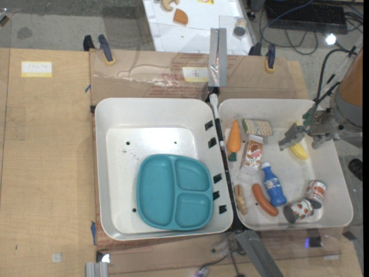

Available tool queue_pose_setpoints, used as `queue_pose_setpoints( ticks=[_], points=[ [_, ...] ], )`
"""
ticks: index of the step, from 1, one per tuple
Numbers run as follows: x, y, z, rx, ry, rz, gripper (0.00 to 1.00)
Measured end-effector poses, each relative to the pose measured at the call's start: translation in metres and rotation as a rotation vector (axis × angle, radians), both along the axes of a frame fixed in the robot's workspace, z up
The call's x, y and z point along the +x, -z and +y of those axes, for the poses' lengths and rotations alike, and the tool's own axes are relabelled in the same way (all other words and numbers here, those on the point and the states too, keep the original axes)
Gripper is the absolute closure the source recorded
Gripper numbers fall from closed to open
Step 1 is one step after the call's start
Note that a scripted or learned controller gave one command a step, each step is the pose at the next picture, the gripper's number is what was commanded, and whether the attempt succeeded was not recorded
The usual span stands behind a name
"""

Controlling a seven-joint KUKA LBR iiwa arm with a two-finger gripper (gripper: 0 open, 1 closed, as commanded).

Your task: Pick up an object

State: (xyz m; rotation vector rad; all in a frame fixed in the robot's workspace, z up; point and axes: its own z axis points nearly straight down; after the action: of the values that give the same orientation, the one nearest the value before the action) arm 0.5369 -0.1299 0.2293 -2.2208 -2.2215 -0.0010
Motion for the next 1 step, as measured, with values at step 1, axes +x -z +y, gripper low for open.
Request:
queue_pose_setpoints(
  ticks=[1],
  points=[
    [0.0597, 0.1146, -0.0198, -0.002, -0.032, -0.003, 0.0]
  ],
)
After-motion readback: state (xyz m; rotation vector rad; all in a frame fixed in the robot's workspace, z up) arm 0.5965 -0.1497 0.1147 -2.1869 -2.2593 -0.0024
